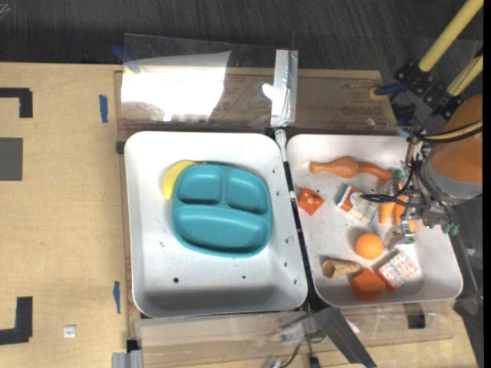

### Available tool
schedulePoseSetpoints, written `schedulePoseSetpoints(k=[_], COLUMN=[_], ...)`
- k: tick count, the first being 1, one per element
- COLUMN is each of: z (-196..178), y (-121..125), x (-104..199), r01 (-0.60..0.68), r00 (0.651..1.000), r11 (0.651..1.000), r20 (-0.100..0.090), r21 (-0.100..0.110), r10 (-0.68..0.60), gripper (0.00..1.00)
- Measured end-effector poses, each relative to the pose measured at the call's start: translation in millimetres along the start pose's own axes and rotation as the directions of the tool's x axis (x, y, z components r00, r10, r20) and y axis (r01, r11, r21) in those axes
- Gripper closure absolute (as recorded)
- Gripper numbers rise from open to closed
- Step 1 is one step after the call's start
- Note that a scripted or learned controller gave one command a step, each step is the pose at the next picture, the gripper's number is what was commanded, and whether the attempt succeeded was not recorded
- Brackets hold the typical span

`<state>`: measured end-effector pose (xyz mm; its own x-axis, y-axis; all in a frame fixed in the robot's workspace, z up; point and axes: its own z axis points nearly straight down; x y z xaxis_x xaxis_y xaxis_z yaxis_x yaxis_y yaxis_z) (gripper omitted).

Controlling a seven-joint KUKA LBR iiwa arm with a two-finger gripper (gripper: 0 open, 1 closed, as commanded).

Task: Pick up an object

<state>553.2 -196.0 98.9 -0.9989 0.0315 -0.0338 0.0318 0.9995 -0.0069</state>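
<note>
Nearest the camera, at the near wall of the right bin, an orange block lies touching a small white packet with a red pattern. Just left of the block rests a brown, stubby piece, and just behind it sits an orange ball.

Further back, the gripper is low over the bin's middle right, among wires, beside a small white and red carton and an orange bit. Whether its fingers are wide, narrow or closed on anything, I cannot tell; clutter hides them. Nothing is visibly lifted.

Behind these lies an orange chicken-leg toy, stretched along the far side. A small red-orange cube sits near the left wall.

In the left bin, a teal divided tray lies upside up, three compartments showing, partly covering a yellow object at its far left corner.

The arm's orange band shows at the right edge.
</note>
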Motion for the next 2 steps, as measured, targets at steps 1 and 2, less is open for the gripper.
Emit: schedulePoseSetpoints(k=[1, 2], z=[1.4, 2.7], y=[-1.7, 3.3], x=[-2.3, -8.6], r01=[-0.005, -0.039], r00=[1.0, 0.999], r11=[1.0, 0.999], r20=[-0.004, -0.008], r21=[-0.003, 0.001], r10=[0.005, 0.039], gripper=[0.0, 0.0])
